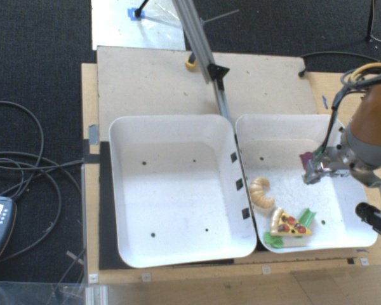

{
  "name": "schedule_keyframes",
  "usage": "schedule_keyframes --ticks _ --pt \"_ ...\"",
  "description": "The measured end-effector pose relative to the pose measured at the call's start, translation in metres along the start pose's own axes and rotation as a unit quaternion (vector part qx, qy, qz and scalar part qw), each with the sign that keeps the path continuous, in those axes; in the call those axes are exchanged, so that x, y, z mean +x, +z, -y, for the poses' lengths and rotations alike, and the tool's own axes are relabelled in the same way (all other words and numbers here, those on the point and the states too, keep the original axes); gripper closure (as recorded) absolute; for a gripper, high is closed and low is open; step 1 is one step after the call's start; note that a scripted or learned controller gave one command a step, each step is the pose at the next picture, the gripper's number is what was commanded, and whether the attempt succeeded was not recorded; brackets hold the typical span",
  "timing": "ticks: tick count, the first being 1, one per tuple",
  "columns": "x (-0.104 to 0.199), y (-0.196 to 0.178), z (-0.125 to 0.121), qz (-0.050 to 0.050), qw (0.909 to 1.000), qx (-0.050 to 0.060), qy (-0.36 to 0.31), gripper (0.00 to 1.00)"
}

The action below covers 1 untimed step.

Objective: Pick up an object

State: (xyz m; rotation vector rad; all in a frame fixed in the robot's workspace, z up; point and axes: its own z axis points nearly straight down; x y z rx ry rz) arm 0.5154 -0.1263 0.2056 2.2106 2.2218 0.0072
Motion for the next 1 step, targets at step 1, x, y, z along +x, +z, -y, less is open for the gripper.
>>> schedule_keyframes --ticks 1 --pt "-0.0111 -0.0519 -0.0027 0.0 1.0 0.0 0.0 1.0"
